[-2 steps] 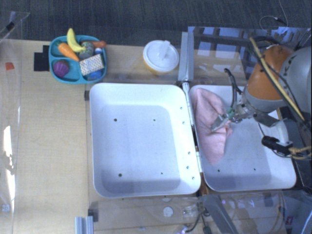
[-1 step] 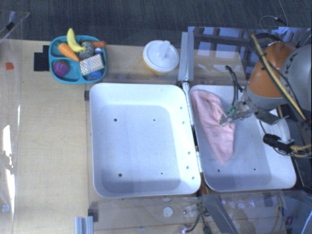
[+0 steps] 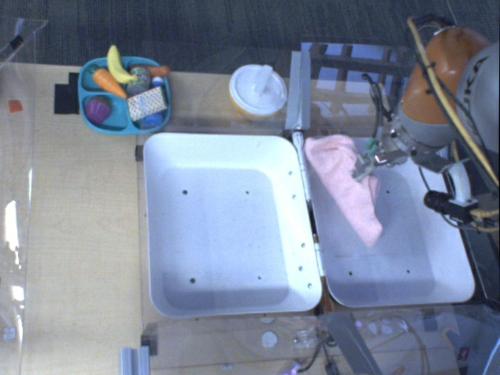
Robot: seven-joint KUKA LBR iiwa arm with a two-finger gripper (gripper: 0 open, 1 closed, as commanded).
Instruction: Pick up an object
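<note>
A pink cloth [image 3: 344,187] lies crumpled in the right white bin [image 3: 414,283], running from the bin's far left corner down toward its middle. My gripper [image 3: 366,169] sits low over the cloth's right edge, at or just touching the fabric. The grey arm with its orange band [image 3: 433,69] comes in from the upper right. The gripper's tip is small and partly merged with the cloth.
The left white bin [image 3: 226,233] sits beside the right one, with a metal divider [image 3: 308,209] between them. A blue tray of toy food [image 3: 123,94] and a white lidded bowl [image 3: 258,90] stand on the bench behind the bins. Cables hang by the arm [image 3: 457,201].
</note>
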